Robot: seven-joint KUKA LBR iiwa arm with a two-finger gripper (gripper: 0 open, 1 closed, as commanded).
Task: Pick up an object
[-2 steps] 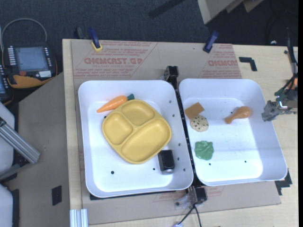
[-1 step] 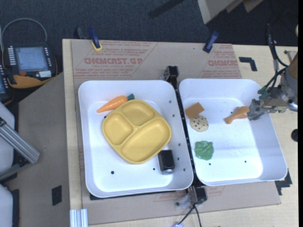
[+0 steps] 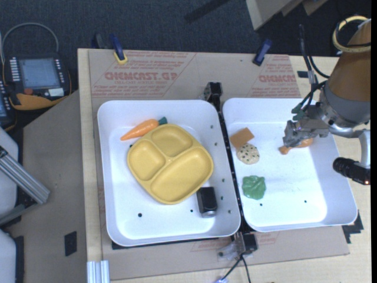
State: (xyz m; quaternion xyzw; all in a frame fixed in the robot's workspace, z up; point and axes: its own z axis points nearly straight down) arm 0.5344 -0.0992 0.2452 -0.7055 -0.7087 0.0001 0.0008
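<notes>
Arm: reaching in, gripper (image 3: 296, 137) low over right bin (image 3: 330, 217), at an orange piece (image 3: 284, 150).
Fingers: can't tell, open or closed.
Counter: cardboard-topped (image 3: 177, 69).

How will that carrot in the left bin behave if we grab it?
The carrot looks like smooth moulded plastic, so probably stiff, light and a bit slippery. Its tapered round shape may roll when nudged. It lies against the yellow divided plate, which could crowd one side.

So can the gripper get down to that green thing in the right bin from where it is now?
Probably yes. The green piece lies alone on the right bin's floor, apart from the cookie, and the gripper hangs above the same bin.
</notes>
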